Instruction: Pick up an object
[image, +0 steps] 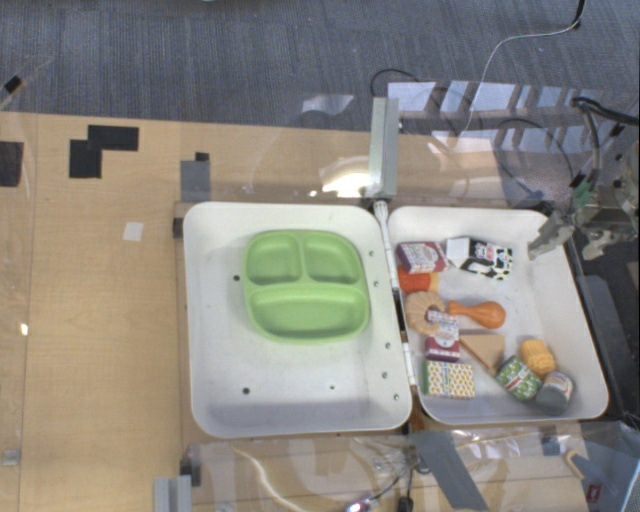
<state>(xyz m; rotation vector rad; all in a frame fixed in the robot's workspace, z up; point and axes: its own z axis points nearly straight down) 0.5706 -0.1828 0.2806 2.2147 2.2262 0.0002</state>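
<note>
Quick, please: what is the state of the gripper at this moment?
Two-finger gripper: cannot be told; it is above the right white bin's far right corner.

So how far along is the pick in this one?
Nothing looks done: the gripper sits at the right bin's far right edge with nothing visibly between its fingers. In hand is only the approach. Left: choosing, grasping and lifting an item, such as the green can or the orange toy.

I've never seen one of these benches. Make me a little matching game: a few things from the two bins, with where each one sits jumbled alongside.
Things:
1. green divided plate
2. black-and-white carton
3. orange toy
4. green can

Places:
A. right bin, far side
B. right bin, near corner
C. left bin, middle
D. right bin, middle

Pairs: 1-C, 2-A, 3-D, 4-B
</note>
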